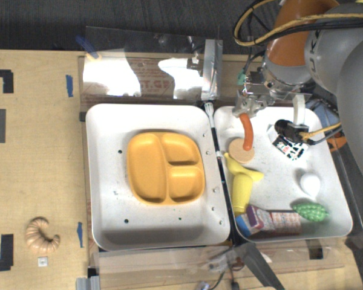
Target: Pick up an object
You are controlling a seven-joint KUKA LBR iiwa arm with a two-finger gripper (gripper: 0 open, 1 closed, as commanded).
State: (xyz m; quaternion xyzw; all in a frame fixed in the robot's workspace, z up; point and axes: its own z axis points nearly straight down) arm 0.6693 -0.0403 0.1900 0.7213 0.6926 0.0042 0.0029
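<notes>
**Visitor:** What has the grey arm [342, 47] got, there at the right?

**Technician:** End effector [247, 109] closed narrow on the top end of a slender orange carrot-shaped piece [247, 135]. The piece hangs nearly upright at about 10 o'clock in the right white bin [272, 180]. Its lower tip is at a round tan disc [241, 153]; from here I cannot tell whether the two touch.

**Visitor:** And the rest of that bin?

**Technician:** A yellow plastic horn-shaped toy [242, 185] lies at 8 o'clock, just below the disc and along the left wall. A flat printed tube [273, 220] lies along the near wall at 6 o'clock, and a knobbly green oval [310, 210] sits at its right end, at 5 o'clock. A white egg-shaped ball [309, 182] is at 4 o'clock, near the green oval and well apart from the orange piece.

**Visitor:** The other bin?

**Technician:** The left white bin [103, 162] carries a mustard-yellow divided plastic tray [166, 166], three compartments, lying flat at its centre. Out on the desk [36, 150], at 8 o'clock from that bin, lies a tan curled pastry-like toy [42, 234], well apart from both bins.
</notes>
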